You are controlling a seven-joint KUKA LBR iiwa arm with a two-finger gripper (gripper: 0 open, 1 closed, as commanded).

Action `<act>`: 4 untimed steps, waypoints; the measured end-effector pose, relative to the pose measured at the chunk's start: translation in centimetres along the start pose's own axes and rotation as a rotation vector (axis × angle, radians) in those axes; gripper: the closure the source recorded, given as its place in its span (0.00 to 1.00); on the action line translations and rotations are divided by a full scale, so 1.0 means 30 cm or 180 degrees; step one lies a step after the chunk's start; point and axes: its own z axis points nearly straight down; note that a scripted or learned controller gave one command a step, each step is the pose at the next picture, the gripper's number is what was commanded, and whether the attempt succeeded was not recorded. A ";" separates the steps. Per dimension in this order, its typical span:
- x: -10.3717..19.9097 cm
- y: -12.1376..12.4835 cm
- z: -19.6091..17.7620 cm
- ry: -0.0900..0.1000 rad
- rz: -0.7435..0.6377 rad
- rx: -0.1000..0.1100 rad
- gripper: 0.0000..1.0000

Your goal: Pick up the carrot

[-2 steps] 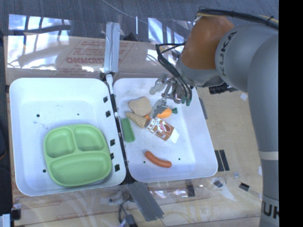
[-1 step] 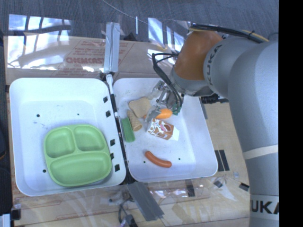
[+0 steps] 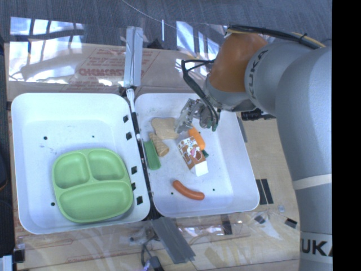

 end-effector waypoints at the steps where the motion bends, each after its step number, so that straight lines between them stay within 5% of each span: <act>1: 0.129 0.215 -0.325 0.0002 -0.0171 -0.0013 1.00; 2: 0.215 0.133 -0.530 0.0018 -0.1093 -0.0003 1.00; 3: 0.107 0.255 -0.457 0.0032 -0.1919 -0.0011 1.00; 4: 0.461 0.176 -0.741 0.0004 -0.2330 -0.0007 1.00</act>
